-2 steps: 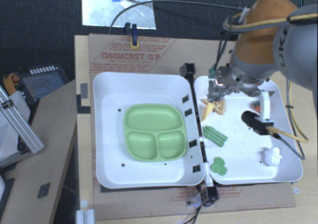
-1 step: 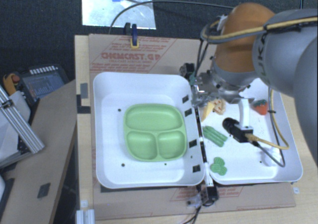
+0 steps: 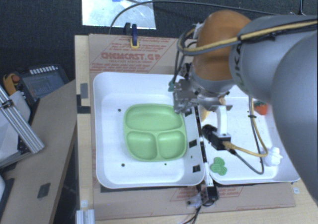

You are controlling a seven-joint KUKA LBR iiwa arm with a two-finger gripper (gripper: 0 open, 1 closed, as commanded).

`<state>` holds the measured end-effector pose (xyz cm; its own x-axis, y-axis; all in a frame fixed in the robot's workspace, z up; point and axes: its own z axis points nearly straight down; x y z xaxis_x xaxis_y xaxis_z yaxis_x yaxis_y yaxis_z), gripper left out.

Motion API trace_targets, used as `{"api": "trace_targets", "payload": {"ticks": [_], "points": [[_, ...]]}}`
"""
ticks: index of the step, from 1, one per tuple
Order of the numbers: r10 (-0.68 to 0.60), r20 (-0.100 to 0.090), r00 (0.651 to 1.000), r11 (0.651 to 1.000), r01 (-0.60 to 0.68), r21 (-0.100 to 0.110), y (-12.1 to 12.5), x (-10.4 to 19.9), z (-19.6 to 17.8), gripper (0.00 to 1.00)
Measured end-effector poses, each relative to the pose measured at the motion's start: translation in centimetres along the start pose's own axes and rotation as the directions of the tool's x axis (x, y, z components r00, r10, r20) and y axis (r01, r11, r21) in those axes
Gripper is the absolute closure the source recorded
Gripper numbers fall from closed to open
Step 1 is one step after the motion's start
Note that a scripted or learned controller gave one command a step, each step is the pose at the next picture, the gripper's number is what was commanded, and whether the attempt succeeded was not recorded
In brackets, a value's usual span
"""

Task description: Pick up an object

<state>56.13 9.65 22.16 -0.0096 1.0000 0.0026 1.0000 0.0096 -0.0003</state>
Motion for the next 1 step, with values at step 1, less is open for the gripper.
{"api": "trace_targets", "payload": {"ticks": [1], "points": [[0.006,0.002,1.0,1.0,-0.006,-0.001,0.07,-0.34,-0.06,0.0]]}}
